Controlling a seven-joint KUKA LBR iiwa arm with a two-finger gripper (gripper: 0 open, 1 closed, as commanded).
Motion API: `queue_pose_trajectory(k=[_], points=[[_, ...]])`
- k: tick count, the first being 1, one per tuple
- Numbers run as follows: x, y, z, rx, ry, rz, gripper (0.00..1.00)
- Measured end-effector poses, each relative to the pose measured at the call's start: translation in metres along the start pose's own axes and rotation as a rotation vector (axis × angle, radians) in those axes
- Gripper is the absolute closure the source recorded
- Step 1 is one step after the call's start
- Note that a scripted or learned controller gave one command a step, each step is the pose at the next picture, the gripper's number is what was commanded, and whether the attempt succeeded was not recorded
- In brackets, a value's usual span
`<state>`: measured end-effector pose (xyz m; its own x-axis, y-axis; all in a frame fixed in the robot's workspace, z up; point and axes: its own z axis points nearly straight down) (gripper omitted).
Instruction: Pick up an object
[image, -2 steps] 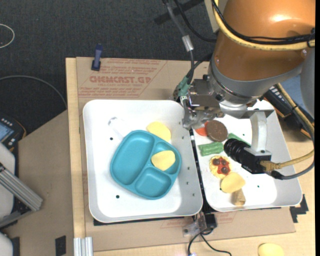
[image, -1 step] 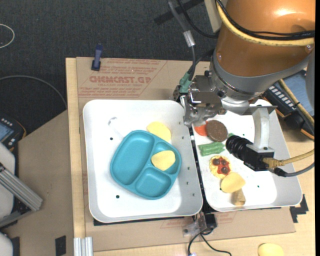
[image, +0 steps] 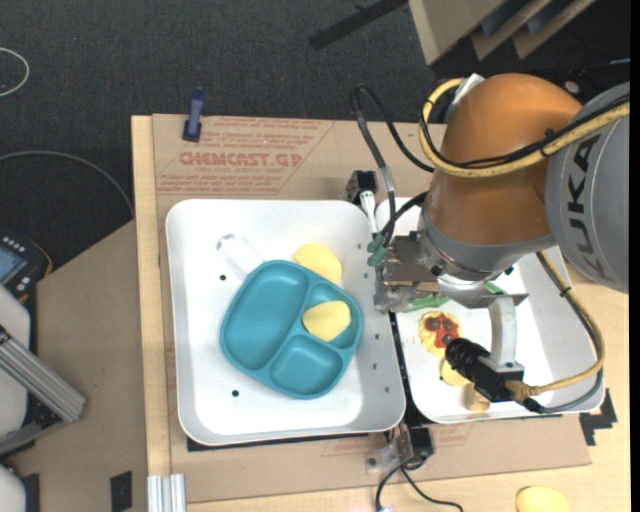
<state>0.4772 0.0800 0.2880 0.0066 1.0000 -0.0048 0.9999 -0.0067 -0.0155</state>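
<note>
White plastic bins are shown side by side on a brown bench: the left bin (image: 190, 330) and the right bin (image: 545, 350), viewed from above at a slant

A grey arm with an orange band (image: 500, 150) is reached in from the right and hangs over the right bin's near-left part. The gripper (image: 410, 285) is seen just beneath the wrist, close to the wall shared by the two bins. Whether it is wide or narrow cannot be told, as it is hidden under the wrist, and nothing can be seen held in it

In the left bin a teal divided plate (image: 270, 330) is laid flat. A yellow piece (image: 327, 319) is set in one compartment, and a second yellow piece (image: 318, 262) is placed just behind the rim

In the right bin a flat red-and-yellow piece (image: 440, 328) is found just beside the gripper, with a green sliver (image: 432, 298) near it and small yellow and tan bits (image: 470, 398) toward the front

The red-and-yellow piece is judged the likeliest target. For a sound grasp, the gripper should be centred over it and kept off the shared wall. It should be lowered straight down almost to the bin floor, since the piece looks thin. Closing should be delayed until the piece is straddled, and the neighbouring bits should be avoided
</note>
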Motion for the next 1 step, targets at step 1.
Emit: queue_pose_trajectory(k=[1], points=[[-0.0311,0.0011,-0.153,-0.035,0.007,-0.005,1.0]])
